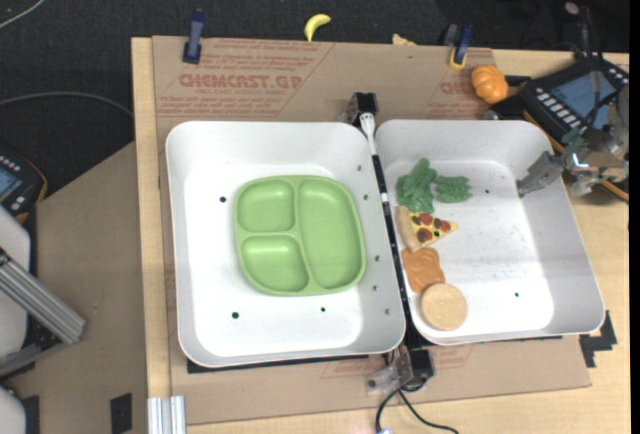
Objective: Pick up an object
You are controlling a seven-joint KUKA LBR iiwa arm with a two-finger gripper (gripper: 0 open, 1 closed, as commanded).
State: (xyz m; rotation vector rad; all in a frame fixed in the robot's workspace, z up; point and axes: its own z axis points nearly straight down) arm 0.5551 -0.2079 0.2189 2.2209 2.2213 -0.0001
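Cardboard-topped bench (250,72), two white bins (200,172), clamps (194,35)

Far to the view's left of the gripper (540,174), a green divided plate (300,234) lies in the left bin (200,222). A small orange toy (489,82) sits just beyond the gripper, outside the right bin (560,317), on the brown board (260,82) under both bins. Further beyond it, two blue clamps (193,37) (460,44) grip the board's far edge, with a yellow banana-shaped toy (316,24) between them.
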